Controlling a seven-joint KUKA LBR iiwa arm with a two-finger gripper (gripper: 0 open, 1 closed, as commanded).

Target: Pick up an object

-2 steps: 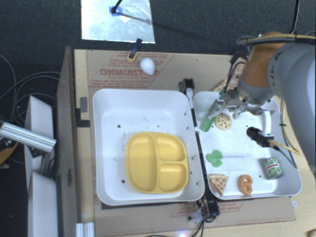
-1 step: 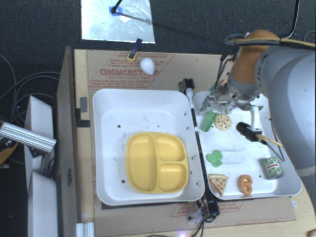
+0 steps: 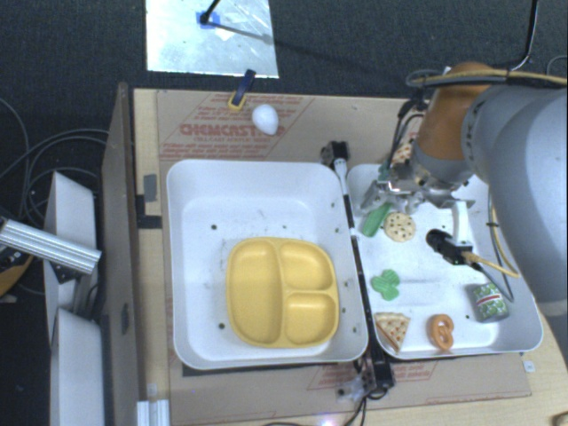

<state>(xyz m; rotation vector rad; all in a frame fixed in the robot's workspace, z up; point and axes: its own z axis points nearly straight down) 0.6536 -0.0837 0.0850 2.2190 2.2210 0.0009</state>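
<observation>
Cookie (image 3: pixel 399 228) in right bin (image 3: pixel 524 327) | left bin (image 3: pixel 191 238): yellow tray (image 3: pixel 282 291)

Right bin (image 3: pixel 531 327) contents: a green elongated piece (image 3: pixel 373 219) lying tilted near the left wall; a round speckled cookie (image 3: pixel 399 228) just beside it; a green leafy piece (image 3: pixel 385 283) mid-bin; a pizza slice (image 3: pixel 391 328) and a pretzel (image 3: pixel 439 330) along the near edge; a small can (image 3: pixel 489 301) lying on its side at right.
</observation>
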